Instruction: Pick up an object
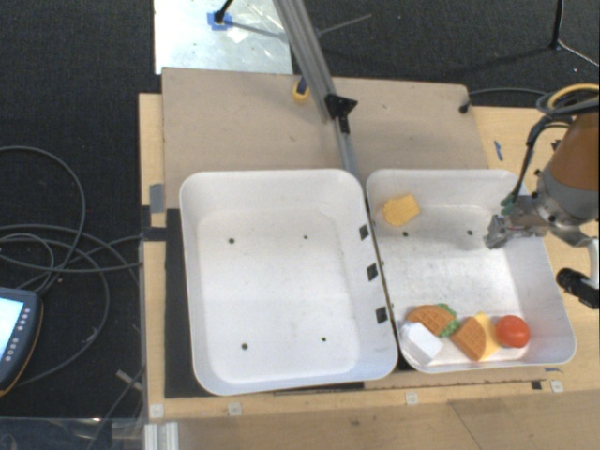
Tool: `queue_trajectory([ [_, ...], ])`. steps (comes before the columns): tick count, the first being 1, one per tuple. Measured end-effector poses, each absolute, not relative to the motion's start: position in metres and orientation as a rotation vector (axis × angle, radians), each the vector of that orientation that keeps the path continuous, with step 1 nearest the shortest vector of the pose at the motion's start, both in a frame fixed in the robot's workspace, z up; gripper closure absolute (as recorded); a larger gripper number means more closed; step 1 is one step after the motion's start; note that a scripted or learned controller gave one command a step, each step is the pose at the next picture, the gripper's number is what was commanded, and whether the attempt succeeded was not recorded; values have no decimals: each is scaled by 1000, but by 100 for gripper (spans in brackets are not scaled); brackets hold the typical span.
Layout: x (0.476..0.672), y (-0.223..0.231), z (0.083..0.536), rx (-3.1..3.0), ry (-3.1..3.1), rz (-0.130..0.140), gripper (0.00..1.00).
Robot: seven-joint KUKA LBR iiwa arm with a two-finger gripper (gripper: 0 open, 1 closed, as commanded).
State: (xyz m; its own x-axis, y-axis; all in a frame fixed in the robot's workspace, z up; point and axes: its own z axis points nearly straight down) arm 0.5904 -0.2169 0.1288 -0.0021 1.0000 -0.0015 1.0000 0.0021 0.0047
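The grey arm with its orange band (574,172) is cut off by the right edge, and its small dark gripper (499,231) is too small and blurred to make out in detail. The cluster of toy foods in the right white bin's (539,279) near corner overlaps, so the white block (422,342) partly hides the orange-and-green piece (437,320) behind it. The black handheld screen device (14,334) is cropped by the left edge.
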Motion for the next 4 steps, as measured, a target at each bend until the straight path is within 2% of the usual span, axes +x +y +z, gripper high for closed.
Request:
queue_trajectory([
  [1, 583, -212, 183, 2213, 2221, 5, 100],
  [2, 585, -212, 238, 2211, 2221, 6, 100],
  [3, 577, -170, 236, 2212, 2231, 2, 100],
  [4, 575, -108, 236, 2209, 2236, 3, 100],
])
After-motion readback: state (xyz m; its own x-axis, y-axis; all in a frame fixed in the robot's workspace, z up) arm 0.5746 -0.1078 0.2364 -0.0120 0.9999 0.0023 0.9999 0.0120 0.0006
